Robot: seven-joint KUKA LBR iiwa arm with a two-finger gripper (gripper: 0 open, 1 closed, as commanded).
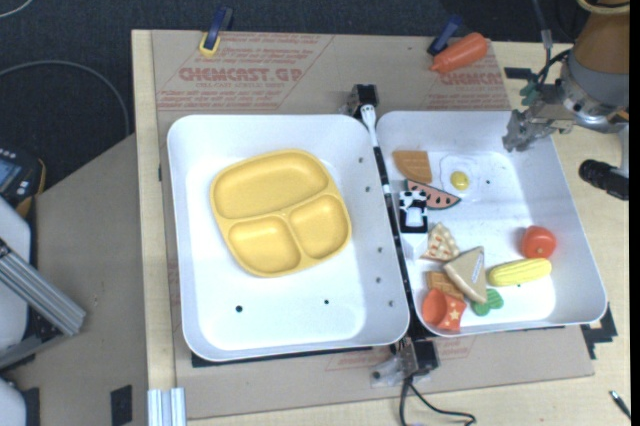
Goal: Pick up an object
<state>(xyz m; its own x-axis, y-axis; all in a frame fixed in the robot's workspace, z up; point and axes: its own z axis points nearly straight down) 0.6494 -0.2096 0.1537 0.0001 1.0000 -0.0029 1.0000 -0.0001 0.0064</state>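
Note:
The right bin (560,204) holds several toy foods: a brown toast slice (412,164), a fried egg (459,179), a watermelon slice (437,198), a pizza wedge (441,241), a sandwich wedge (466,272), a red tomato (538,241), a yellow corn cob (518,271) and an orange-red piece (441,309) at the front. My gripper (524,127) hangs over the bin's far right corner, well apart from all the food. Nothing shows between its fingers.
The left bin (200,294) bears a yellow divided plate (280,211). An orange toy carrot (461,52) lies on the bench behind the right bin, and a yellow-and-blue clamp (213,32) sits at the back left. A black-and-white marker tag (412,210) sits between the bins.

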